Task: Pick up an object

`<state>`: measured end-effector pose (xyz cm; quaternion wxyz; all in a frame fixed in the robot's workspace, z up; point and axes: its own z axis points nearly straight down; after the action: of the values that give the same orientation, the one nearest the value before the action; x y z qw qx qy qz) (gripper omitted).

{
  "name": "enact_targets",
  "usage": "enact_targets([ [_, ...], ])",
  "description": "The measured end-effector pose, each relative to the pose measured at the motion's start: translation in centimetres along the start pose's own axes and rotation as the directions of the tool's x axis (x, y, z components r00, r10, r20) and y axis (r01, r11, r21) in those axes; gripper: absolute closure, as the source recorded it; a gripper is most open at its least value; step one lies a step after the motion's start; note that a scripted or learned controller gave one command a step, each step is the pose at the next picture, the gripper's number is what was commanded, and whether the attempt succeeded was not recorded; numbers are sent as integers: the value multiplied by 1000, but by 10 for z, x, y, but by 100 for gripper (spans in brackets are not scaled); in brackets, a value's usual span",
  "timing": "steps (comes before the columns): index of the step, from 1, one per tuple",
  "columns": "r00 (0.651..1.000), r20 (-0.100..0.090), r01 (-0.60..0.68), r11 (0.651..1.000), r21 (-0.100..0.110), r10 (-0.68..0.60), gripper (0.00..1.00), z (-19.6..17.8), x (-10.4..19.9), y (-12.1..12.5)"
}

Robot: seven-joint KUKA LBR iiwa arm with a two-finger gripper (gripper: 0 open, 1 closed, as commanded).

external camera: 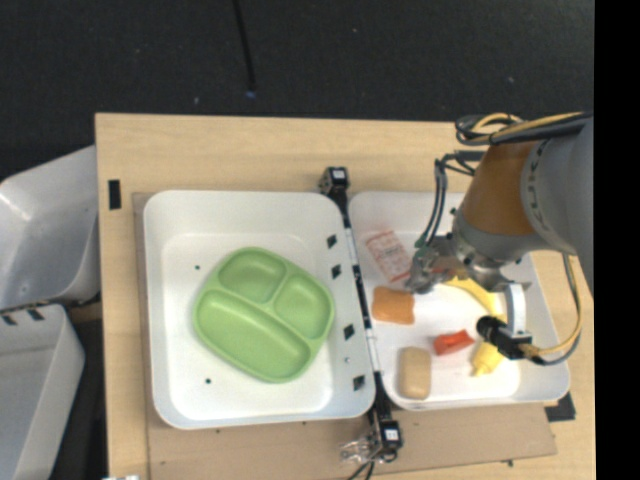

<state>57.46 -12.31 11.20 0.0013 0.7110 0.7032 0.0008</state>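
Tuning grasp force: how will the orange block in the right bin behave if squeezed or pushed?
The orange block looks like a flat-sided wedge, so it should slide rather than roll. It looks like foam or plastic, so probably light. The gripper is close over its upper edge, so a nudge could shove it toward the beige piece.

A lime-green divided plate (264, 314) sits in a white bin (160, 268); an orange block (393, 306), tan block (415, 372), red piece (452, 342) lie alongside

The arm's wrist covers part of the yellow object (470, 290) and the right bin's (455, 393) far corner.
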Motion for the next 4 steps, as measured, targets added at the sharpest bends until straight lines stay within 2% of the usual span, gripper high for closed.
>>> enact_targets([
  [1,1000,1,3,1000,-2,-3,100,-47,-9,5],
  [2,1000,2,5,1000,-5,-5,100,-110,-16,5],
  [3,1000,1,16,1000,-3,-16,100,-150,-18,6],
  [4,1000,-1,19,1000,0,-19,100,-150,44,18],
])
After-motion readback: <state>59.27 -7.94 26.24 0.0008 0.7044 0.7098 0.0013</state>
